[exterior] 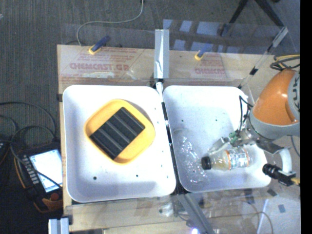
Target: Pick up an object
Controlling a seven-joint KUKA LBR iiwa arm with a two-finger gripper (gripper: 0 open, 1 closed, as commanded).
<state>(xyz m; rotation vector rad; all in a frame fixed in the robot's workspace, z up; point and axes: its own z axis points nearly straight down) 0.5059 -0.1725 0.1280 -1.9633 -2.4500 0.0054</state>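
Grey carpet surrounds a plywood bench (117, 67) bearing two smooth white bins. In the right bin (204, 101), a clear plastic bottle (228, 159) lies sideways, dark cap leftward. The gripper (240, 138) hovers just above it; its grip cannot be told. The left bin (78, 145) holds a rounded yellow sponge (120, 130) with ribbed black top.

Yellow rounded-square plastic dish with a black ribbed top (120, 130) lies in the left white bin (73, 179); clear plastic bottle (226, 160) lies on its side in the right white bin (195, 101), beside the gripper (239, 138).
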